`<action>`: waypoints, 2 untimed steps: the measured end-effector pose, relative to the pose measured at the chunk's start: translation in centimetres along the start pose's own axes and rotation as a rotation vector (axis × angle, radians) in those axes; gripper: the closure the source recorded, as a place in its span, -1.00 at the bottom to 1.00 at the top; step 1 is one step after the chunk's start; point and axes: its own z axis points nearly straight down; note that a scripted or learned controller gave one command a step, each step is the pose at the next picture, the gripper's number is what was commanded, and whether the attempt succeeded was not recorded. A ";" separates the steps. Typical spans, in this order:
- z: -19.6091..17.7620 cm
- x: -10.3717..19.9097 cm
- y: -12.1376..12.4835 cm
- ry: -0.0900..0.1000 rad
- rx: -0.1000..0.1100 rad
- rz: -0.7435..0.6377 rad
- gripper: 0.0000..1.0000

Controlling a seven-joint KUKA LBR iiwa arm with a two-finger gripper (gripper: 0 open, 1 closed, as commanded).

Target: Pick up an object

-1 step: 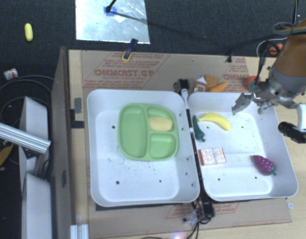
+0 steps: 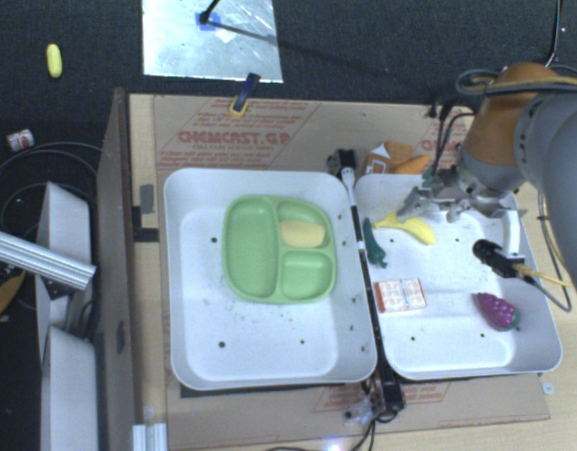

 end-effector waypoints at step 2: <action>0.0 1.4 -0.9 0.002 -0.003 -0.004 1.00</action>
